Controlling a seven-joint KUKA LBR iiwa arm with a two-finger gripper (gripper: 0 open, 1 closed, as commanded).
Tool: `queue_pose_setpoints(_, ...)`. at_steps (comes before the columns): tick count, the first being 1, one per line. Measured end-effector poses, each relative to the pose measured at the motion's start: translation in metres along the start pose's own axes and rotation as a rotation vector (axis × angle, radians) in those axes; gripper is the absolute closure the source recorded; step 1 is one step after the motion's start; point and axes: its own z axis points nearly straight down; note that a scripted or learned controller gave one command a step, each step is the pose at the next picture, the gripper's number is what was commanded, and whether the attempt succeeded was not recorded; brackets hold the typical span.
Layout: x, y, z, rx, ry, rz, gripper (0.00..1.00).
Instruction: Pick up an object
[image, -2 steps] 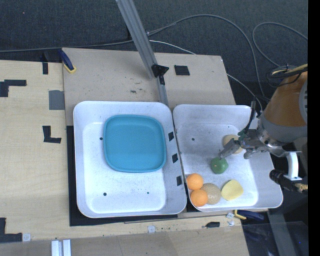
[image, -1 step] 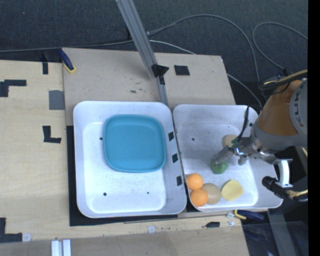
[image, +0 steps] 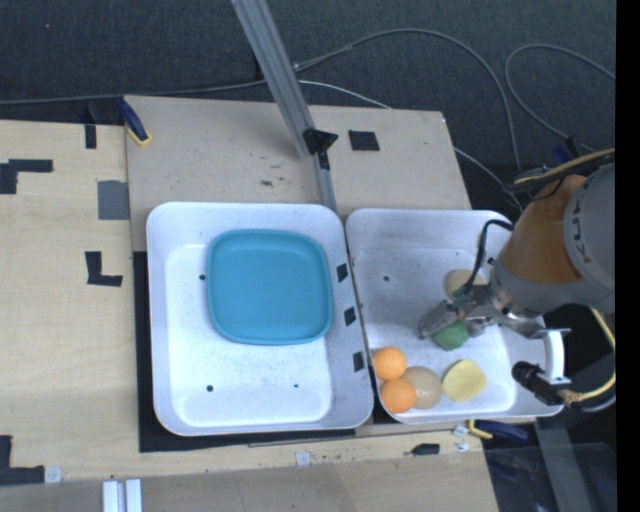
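Camera view: the two-finger gripper (image: 447, 325) was seen low in the right white bin (image: 400, 235), directly at a small green rounded object (image: 452, 337). Whether the jaws were clenched on it could not be told. Near the bin's front wall lay two orange balls (image: 390, 362), a beige rounded object (image: 423, 386) and a yellow rounded object (image: 465, 380). A blue square plastic plate (image: 269, 286) lay in the left white bin (image: 180, 330). No lift was evident; the pick was judged incomplete.
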Motion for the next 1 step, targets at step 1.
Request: queue_pose_setpoints(1,-0.0006,0.0007,-0.0115,-0.002,-0.001,0.0,1.0)
